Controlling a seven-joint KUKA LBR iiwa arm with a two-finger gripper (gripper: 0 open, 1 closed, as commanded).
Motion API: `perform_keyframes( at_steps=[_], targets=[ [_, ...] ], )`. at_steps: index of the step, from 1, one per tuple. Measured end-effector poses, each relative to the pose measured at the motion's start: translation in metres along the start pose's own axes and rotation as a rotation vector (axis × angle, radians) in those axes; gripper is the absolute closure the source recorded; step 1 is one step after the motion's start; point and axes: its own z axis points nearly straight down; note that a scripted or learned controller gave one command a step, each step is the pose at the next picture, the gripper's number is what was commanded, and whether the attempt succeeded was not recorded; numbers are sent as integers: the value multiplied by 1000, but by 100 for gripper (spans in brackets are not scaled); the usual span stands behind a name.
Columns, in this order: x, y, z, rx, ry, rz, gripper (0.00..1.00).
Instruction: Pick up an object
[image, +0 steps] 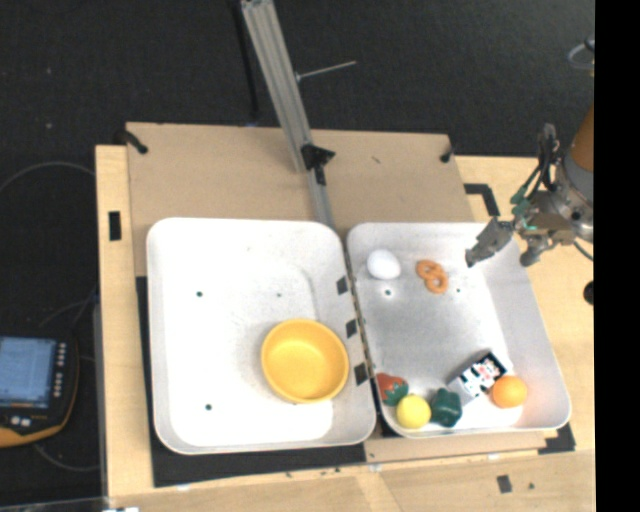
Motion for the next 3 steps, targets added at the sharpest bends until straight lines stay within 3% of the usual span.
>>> perform_keyframes(
  at_steps=[1, 3],
  targets=[
    [0, 0, 0, 0, 0, 0, 0],
    [4, 3, 107, 5, -1, 4, 0]
  ],
)
